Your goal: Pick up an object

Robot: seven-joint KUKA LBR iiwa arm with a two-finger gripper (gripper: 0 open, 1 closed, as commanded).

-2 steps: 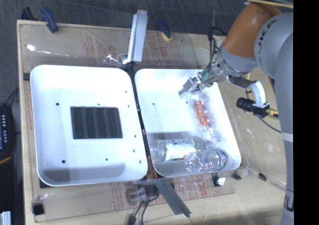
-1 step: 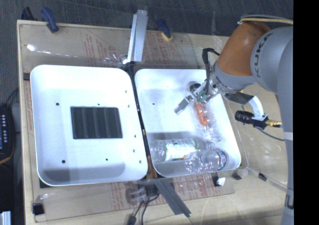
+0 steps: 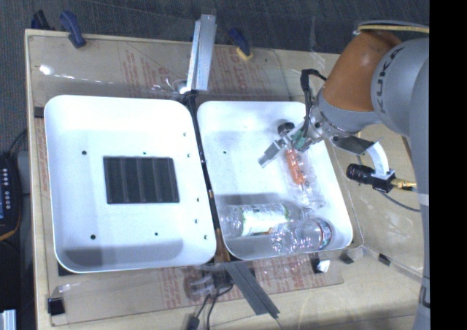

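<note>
My gripper (image 3: 276,144) hangs low over the upper middle of the right bin (image 3: 219,124). It is open, its two fingers spread apart with nothing between them. Just right of and below it lies a clear plastic bottle with orange inside (image 3: 296,169), close to the gripper but not held. Along the bin's near wall lie a clear bottle with a green and white label (image 3: 255,220) and another crumpled clear bottle (image 3: 303,234). A black ribbed rectangle (image 3: 141,179) lies flat in the middle of the left bin (image 3: 66,124).
A metal bar (image 3: 201,51) stands upright behind the seam between the bins. Blue clamps (image 3: 71,28) hold the board's far edge. Bare white floor shows in the right bin's upper left part.
</note>
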